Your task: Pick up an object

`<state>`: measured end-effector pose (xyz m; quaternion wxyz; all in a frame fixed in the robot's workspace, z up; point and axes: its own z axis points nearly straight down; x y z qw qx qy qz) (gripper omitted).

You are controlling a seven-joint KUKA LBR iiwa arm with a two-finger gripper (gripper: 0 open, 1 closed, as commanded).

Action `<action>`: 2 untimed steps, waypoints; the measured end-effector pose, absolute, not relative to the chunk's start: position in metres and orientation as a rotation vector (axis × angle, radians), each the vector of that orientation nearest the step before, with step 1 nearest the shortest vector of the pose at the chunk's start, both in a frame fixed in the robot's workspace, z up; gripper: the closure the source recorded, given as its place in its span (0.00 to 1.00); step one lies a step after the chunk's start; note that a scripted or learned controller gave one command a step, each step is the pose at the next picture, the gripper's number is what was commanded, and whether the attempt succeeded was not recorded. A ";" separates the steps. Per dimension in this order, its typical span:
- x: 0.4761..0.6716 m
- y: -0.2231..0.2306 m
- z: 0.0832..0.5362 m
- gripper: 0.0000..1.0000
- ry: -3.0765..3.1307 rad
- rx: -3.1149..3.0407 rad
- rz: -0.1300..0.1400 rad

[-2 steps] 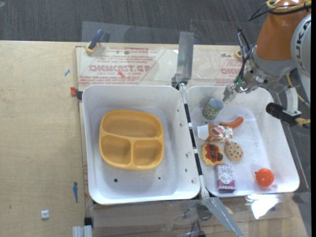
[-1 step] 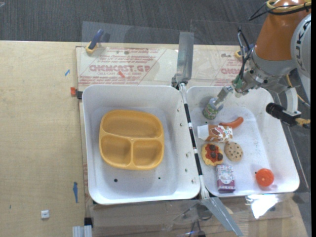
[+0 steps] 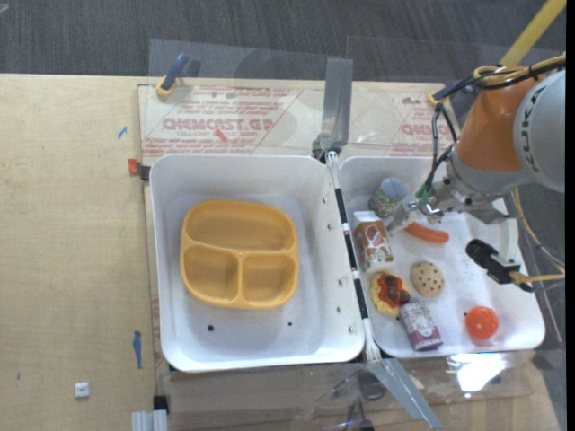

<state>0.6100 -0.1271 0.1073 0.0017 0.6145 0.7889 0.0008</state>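
- the gripper [image 3: 422, 206] was seen over the far half of the right bin [image 3: 532, 332], hung off the grey arm [image 3: 508, 137]; open or shut couldn't be told from that angle tbh
- an orange toy sausage [image 3: 427, 233] was laid just below it in the view; a small greenish can [image 3: 390, 195] was stood just to its left
- a brown snack packet [image 3: 372, 243] was laid along that bin's left wall; a toy pizza slice [image 3: 389, 293] was parked just below that
- a cookie [image 3: 427, 278] was set mid-bin; a dark pink can [image 3: 420, 325] was laid on its side near the front edge; an orange ball [image 3: 482, 323] was sat right of it
- a yellow divided plate [image 3: 239, 252] was laid flat in the left bin [image 3: 171, 241]; three compartments could be counted
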 end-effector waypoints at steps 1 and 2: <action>0.611 -0.129 0.118 1.00 2.470 1.929 0.006; 0.611 -0.129 0.118 0.00 2.470 1.929 0.006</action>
